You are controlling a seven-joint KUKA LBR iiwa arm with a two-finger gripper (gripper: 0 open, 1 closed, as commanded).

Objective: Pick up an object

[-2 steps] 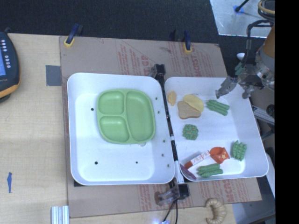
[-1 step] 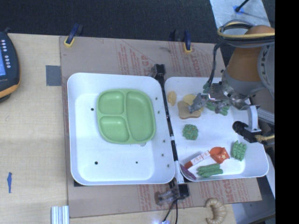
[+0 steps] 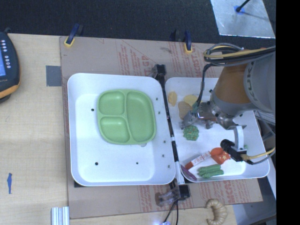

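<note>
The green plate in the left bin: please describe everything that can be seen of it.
The green plate is pale green with a smooth, plastic look and a rounded-square shape. Raised ridges split it into three compartments: two smaller ones on the left, one long one on the right. All three look bare. It lies flat, face up, slightly turned, on the floor of the left bin, toward the bin's upper middle. Nothing else touches it; the gripper is over the right bin.
</note>
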